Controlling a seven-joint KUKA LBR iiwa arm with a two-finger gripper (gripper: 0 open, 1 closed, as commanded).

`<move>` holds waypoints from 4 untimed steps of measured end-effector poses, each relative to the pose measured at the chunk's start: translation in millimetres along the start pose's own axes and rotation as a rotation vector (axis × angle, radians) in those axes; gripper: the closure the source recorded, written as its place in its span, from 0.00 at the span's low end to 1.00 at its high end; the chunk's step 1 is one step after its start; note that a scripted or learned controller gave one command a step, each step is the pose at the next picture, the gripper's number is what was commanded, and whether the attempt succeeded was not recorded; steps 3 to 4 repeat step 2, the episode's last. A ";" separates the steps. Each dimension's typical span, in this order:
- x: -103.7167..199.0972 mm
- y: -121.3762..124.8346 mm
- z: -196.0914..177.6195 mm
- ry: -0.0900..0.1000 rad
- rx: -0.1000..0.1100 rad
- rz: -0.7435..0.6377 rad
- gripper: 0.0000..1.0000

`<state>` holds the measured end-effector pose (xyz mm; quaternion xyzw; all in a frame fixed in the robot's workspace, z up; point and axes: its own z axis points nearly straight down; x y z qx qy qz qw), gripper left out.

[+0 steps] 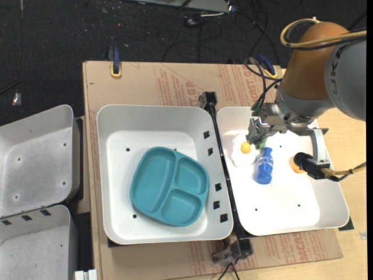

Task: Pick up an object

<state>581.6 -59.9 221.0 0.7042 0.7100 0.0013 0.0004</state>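
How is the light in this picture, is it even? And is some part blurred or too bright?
Camera view: the light is soft and fairly even; the teal plate is sharp, with only a thin shadow; the right bin is very bright, so pale things near the blue bottle almost merge with it; the hand is dark and its detail is hard to read.

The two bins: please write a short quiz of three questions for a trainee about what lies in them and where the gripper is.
1. True or false: the blue bottle lies in the left bin.
2. Which thing lies in the left bin? A) a divided plate B) a cup C) a spoon
3. Fill in: the gripper hangs over the ___ bin, close to the small yellow thing.
Key: 1 false; 2 A; 3 right.
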 end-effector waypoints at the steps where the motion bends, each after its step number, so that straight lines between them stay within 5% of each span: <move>1: 55.5 -5.5 6.9 0.001 0.003 0.000 1.00; 2: 119.6 -9.2 3.9 0.001 0.003 -0.002 1.00; 4: 119.6 -9.2 3.9 0.001 0.003 -0.002 1.00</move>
